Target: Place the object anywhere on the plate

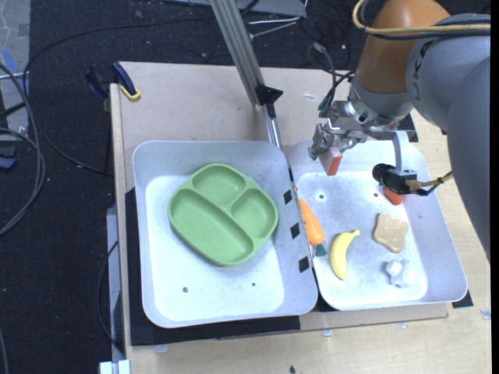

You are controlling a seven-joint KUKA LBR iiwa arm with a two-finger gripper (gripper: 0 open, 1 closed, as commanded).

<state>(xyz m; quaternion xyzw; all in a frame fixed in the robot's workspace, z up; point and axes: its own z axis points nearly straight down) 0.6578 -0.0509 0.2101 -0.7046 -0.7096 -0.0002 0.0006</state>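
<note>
A green plate (224, 213) with three compartments lies in the left bin (156, 287), with nothing on it. My gripper (330, 154) hangs over the far left corner of the right bin (437, 287), to the right of the plate and beyond it. A small red object (334, 165) sticks out between its fingertips, lifted above the bin floor, so the gripper is shut on it.
In the right bin lie an orange carrot (312, 223) against the dividing wall, a yellow banana (343, 253), a tan bread slice (390, 232) and a small pale crumpled thing (398, 271). A small red thing (395, 199) shows near the bread. A slanted metal pole (242, 53) rises behind the bins.
</note>
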